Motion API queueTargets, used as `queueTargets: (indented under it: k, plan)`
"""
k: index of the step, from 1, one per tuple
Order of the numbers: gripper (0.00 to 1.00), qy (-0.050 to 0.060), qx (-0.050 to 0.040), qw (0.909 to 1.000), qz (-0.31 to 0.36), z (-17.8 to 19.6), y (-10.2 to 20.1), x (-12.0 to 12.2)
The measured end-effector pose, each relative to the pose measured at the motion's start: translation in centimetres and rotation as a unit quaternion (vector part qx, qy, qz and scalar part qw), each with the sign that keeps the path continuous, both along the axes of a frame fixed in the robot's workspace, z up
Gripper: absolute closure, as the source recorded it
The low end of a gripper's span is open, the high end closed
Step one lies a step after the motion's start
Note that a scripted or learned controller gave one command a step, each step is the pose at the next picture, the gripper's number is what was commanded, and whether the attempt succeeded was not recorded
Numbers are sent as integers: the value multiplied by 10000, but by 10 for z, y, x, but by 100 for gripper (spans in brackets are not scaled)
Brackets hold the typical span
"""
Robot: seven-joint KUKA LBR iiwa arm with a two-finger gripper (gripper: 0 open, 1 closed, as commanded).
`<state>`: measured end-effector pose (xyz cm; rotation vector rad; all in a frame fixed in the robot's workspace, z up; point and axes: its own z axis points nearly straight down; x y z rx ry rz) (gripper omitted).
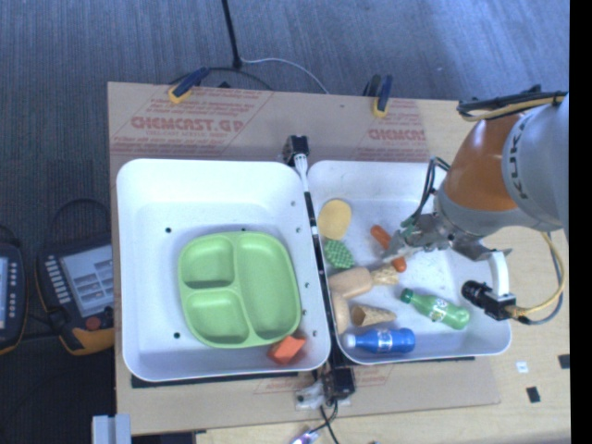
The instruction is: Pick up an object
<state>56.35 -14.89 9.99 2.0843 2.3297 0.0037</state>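
The right bin point(481, 340) holds several small objects. Among them are a yellow round piece point(335, 217), a green patterned piece point(338, 252), an orange carrot point(380, 237), a small orange bit point(399, 265) and a tan bread roll point(351, 281). A cone point(370, 315), a blue bottle point(381, 341) and a green bottle point(435, 308) lie there too. My gripper point(410, 237) hangs low over the middle of this bin, just right of the orange carrot and above the small orange bit. The wrist hides its tips.
The left bin point(148, 211) holds a green divided plate point(240, 288), with an orange block point(288, 348) at its front right corner. A black cable and connector point(486, 296) trail from the arm over the right bin's right rim. Clamps sit at the board's back edge.
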Motion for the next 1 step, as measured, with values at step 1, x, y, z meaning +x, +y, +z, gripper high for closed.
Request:
queueTargets:
  k: [1]
  plan:
    - [100,38,32,9987,498,165,55,3]
